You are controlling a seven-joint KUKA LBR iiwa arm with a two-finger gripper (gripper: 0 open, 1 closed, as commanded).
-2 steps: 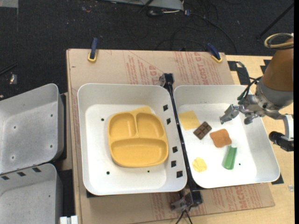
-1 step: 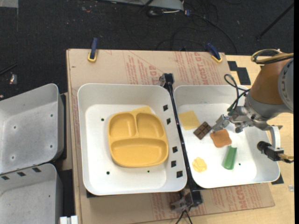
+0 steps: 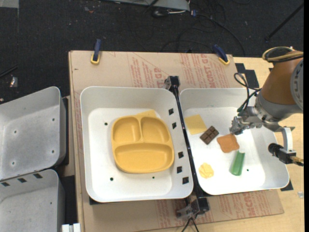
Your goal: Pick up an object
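From my remote station, nearest the camera in the right bin (image 3: 270,180) I read a small pale yellow piece (image 3: 206,170) close to the centre divider, with a green marker-shaped item (image 3: 237,163) to its right, lying roughly upright in the view and well apart from it. Just above the green item lies an orange-brown slab (image 3: 228,142), and just left of that a dark brown chocolate-like block (image 3: 209,135), tilted. Farther back sits a flat yellow square (image 3: 195,124), near the block.

The left bin (image 3: 91,129) carries a yellow compartment plate (image 3: 143,144) with three sections, resting flat near the bin centre.

The gripper (image 3: 238,125) hangs over the right bin, just above and right of the orange-brown slab; nothing shows between the jaws, and I cannot tell whether the jaws are open or closed. The arm (image 3: 280,88) enters from the right. Both bins rest on a cardboard-covered surface (image 3: 135,64) held by two clamps at the far edge.
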